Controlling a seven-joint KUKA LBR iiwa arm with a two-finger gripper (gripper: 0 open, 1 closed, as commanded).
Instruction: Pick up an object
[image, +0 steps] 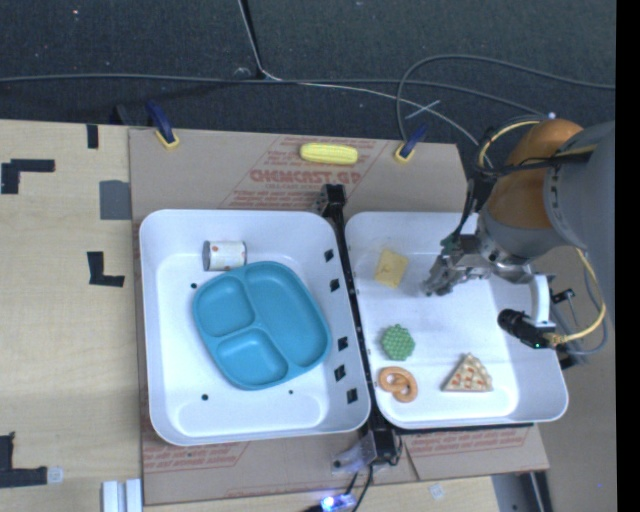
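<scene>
The gripper is down low in the right bin, and honestly I can't tell how it's set or if it's got anything. Just to its left sits a yellow cheese piece. Further down the same bin there's a green round thing, a pretzel and a pizza slice. The left bin has a blue 3-section plate and a small white can. A corn cob lies on the cardboard behind both.
</scene>
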